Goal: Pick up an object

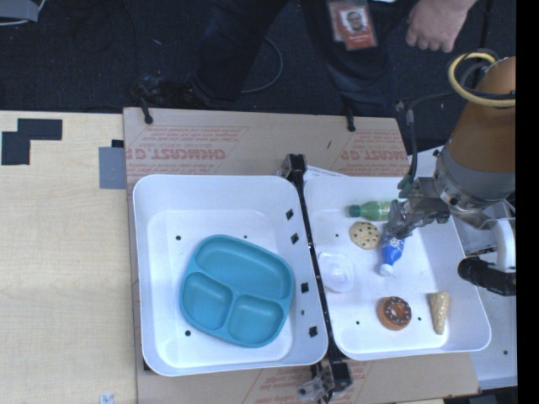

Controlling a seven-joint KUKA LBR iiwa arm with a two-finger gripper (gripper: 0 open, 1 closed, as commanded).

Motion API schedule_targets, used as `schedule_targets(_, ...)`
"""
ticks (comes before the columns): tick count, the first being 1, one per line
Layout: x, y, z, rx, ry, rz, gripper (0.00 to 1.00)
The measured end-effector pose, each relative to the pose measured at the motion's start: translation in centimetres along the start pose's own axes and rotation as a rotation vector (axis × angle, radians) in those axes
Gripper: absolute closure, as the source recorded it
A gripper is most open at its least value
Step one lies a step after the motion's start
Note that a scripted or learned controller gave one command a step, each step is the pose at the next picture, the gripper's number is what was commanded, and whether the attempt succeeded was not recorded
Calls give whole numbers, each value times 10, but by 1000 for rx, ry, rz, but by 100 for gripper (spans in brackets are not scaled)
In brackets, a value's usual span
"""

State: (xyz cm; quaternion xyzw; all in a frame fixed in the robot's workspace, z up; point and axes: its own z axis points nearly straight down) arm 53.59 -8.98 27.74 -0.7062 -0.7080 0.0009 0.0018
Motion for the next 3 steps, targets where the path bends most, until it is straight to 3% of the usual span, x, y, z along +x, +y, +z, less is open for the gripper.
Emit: schedule_targets(3,149,5,24,0,0,-2,100)
